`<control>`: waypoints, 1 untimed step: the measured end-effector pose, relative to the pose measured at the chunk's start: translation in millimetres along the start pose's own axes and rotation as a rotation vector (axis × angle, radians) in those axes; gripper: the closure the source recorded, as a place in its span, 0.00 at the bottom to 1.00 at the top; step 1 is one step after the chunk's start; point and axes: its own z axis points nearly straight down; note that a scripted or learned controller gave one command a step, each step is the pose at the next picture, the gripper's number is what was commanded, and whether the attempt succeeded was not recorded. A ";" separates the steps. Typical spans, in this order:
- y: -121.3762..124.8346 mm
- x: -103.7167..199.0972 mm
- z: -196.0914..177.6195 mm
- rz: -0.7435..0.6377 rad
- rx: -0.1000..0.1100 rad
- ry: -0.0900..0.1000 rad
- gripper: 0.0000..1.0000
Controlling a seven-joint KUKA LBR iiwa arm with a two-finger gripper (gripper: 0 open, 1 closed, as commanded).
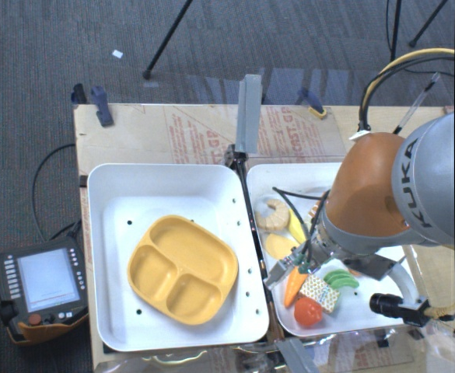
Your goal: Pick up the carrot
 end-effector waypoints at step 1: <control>-19.3 -33.1 0.6 0.538 0.005 0.002 0.00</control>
